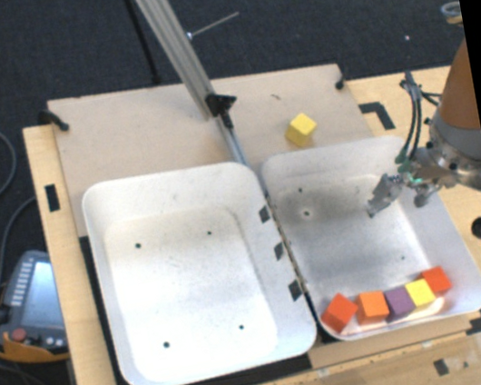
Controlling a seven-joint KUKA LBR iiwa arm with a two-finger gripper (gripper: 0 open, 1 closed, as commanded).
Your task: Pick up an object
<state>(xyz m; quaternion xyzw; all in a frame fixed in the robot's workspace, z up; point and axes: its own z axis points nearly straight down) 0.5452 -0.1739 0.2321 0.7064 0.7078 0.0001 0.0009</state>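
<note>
The pincer [399, 189] hangs over the upper part of the right bin [342, 243], its fingers apart with nothing between them, so this looks like the approach stage. The row of blocks [387, 301] lies well below it along the bin's near wall; a yellow block [300, 129] sits up-left on the surface [147, 130]. Next, I'd judge, it must travel over one block and descend.

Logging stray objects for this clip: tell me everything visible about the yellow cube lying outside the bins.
The yellow cube is a small, plain, matte block, maybe foam or painted wood, with a lighter top face and darker sides. It sits flat on the tan board, turned slightly askew, just behind the right bin near its back left corner. Nothing touches it but the board; the gripper is well away, above that bin.
</note>
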